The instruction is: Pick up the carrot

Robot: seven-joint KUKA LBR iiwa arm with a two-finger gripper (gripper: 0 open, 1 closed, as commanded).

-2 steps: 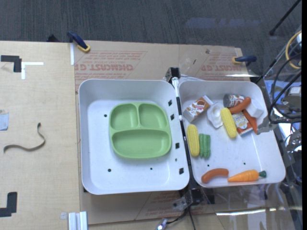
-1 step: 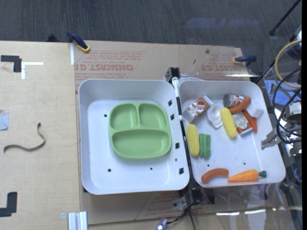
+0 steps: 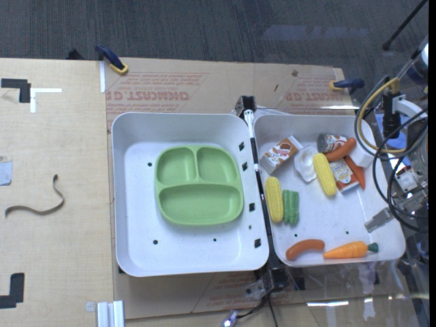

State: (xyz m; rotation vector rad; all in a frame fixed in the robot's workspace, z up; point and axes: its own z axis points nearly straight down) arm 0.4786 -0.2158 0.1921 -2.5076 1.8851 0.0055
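The carrot [image 3: 349,251], orange with a green stub on its right end, lies flat along the near wall of the right bin [image 3: 340,213], close to the bin's near right corner. The arm with its cables stands over the right rim of that bin. A grey part of my gripper [image 3: 379,218] pokes in just above and to the right of the carrot, apart from it. Nothing is seen held.
Left of the carrot lies a red sausage [image 3: 304,248]. The right bin also holds two corn cobs [image 3: 274,199], green beans [image 3: 291,207], a can [image 3: 330,143], packets and other orange toys. In the left bin [image 3: 129,203] sits a green divided plate [image 3: 199,185].
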